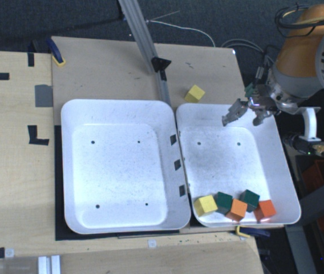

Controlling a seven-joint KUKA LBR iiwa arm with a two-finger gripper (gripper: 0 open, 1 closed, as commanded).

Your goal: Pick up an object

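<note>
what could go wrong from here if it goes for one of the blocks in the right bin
1. The blocks, such as the orange block and red block, sit packed together at the right bin's near rim, so the gripper may nudge neighbours or pinch two.
2. They lie close to the bin wall, which could block a finger.
3. The gripper hangs over the far rim, so it needs a long move.

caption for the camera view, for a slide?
Open gripper above right bin; blocks clustered at its near edge.
</note>
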